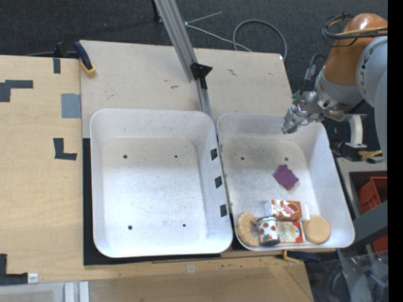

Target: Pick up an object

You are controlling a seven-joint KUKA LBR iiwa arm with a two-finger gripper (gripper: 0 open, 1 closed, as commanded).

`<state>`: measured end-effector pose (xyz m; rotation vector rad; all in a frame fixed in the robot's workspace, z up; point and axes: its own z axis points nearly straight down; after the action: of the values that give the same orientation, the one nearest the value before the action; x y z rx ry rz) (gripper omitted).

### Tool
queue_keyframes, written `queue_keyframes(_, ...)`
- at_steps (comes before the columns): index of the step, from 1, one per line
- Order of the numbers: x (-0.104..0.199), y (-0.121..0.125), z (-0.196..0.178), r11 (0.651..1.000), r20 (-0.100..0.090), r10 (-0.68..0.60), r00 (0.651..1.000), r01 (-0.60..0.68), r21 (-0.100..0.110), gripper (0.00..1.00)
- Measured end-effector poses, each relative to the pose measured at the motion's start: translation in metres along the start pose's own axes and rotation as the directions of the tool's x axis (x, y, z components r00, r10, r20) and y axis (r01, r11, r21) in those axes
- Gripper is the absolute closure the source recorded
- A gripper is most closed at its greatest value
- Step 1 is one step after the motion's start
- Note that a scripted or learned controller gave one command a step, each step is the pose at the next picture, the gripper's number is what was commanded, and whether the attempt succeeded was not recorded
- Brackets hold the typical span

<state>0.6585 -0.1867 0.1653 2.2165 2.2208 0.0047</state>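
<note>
In the right bin (252,137) lies a purple block (286,177) near the middle. Along the bin's near edge sit a red and white packet (286,209), a small can with a red label (269,231), a round biscuit-like piece (247,228) and a tan round disc (317,229). My gripper (291,124) hangs over the bin's far right corner, well above and behind the purple block. Nothing shows between its tips.
The left bin (151,181) stands beside the right one, with a dark divider between them. A slanted metal pole (179,33) crosses the bench behind the bins. A blue and yellow clamp (84,58) lies at the bench's far left. Cables loop behind.
</note>
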Motion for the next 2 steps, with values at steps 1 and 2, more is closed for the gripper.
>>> queue_keyframes(1, -0.007, -0.005, -0.049, 1.0, 0.001, 0.001, 1.0, -0.001, 0.001, 1.0)
queue_keyframes(2, -0.006, -0.003, -0.1, 1.0, 0.001, 0.0, 1.0, 0.0, 0.0, 1.0)
